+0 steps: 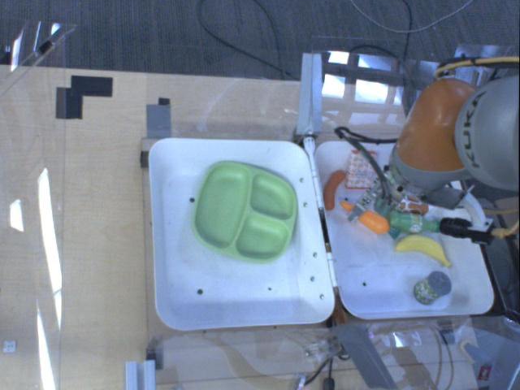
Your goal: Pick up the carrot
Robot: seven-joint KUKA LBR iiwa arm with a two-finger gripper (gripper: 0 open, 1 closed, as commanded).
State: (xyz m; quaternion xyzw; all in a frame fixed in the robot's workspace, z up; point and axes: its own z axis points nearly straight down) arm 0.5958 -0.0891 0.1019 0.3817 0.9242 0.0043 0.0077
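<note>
One grey arm with an orange band reaches in from three o'clock, and its gripper point(388, 195) hangs low over the right bin point(479, 295), just at the twelve o'clock side of the carrot point(372, 220). Whether anything sits between its jaws cannot be told, as the wrist covers them. The carrot lies on the bin floor, orange, with its green top point(404, 223) pointing toward three o'clock. At ten o'clock from the carrot lies a red sausage-shaped piece point(333, 188), and at twelve o'clock a small patterned packet point(359, 169) rests near the bin's far wall. A yellow banana point(426, 248) lies at four o'clock from the carrot, just beside the green top, and a grey-green round object point(432, 288) sits farther out at five o'clock. Well apart at nine o'clock, the left bin point(171, 299) bears a green divided plate point(244, 210) with three compartments.
</note>
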